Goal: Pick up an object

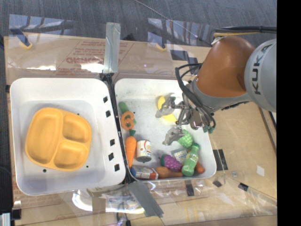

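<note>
Toys [181, 161] crowd right bin's [141, 86] near edge; gripper [173, 122] spread above.

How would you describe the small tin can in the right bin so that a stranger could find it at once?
Start at the right white bin, the one where the grey arm's gripper hovers. Along its left wall lies a long orange toy carrot. Just to the carrot's right is the small white tin can with a red-and-orange label; it is the only cylinder with a pale printed label among the plastic fruits and vegetables.

Dark grey carpet-like floor [70, 1] beyond a taped, plastic-covered cardboard-brown bench top [56, 51], glare-streaked.
</note>
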Robot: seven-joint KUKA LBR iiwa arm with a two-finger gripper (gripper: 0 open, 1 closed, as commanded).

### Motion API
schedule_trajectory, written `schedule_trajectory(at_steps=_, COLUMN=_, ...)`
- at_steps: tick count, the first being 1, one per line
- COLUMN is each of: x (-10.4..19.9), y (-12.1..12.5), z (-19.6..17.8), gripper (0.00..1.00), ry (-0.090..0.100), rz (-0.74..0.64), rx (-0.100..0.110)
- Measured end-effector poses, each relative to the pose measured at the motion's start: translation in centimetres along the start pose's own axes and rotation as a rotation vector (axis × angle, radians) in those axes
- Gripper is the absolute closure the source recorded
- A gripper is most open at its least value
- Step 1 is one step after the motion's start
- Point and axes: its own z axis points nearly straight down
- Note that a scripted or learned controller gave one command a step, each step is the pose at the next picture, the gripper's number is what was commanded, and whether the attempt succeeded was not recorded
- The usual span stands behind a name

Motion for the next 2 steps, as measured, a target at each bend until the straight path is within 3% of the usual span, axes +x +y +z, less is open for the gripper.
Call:
schedule_trajectory(at_steps=1, x=-6.2, y=-1.5, z=9.6, gripper=0.0, ry=0.009, rz=0.001, rx=-0.003)
schedule_trajectory(at_steps=2, x=-2.6, y=-8.7, z=12.8, gripper=0.0, ry=-0.001, rz=0.021, rx=-0.001)
